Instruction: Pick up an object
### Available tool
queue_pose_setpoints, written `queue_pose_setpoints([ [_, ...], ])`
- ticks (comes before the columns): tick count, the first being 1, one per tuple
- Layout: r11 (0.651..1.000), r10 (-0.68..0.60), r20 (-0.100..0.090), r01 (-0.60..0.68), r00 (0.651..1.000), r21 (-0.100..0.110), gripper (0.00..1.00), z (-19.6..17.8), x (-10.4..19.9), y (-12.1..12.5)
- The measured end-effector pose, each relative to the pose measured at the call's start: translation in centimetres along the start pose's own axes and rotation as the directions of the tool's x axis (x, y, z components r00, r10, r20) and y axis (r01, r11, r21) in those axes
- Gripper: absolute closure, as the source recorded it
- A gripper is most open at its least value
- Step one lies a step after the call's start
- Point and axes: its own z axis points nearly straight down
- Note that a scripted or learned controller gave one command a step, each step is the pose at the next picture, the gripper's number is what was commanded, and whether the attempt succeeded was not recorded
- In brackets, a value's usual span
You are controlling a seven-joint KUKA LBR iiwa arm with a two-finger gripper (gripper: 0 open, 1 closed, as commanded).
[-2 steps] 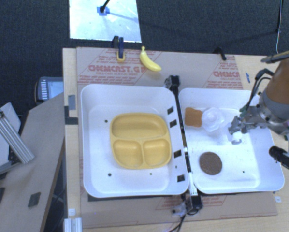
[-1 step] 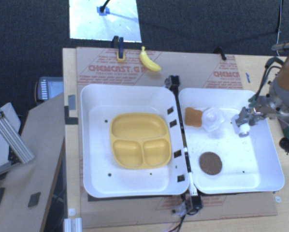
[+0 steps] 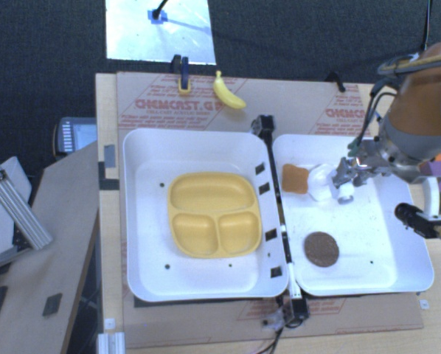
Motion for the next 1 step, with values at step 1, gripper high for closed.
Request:
queue_pose_setpoints([
  [1, 1.0, 0.0, -0.001, 0.0, 1.0, 0.002, 1.0, 0.85, 5.43, 0.71],
])
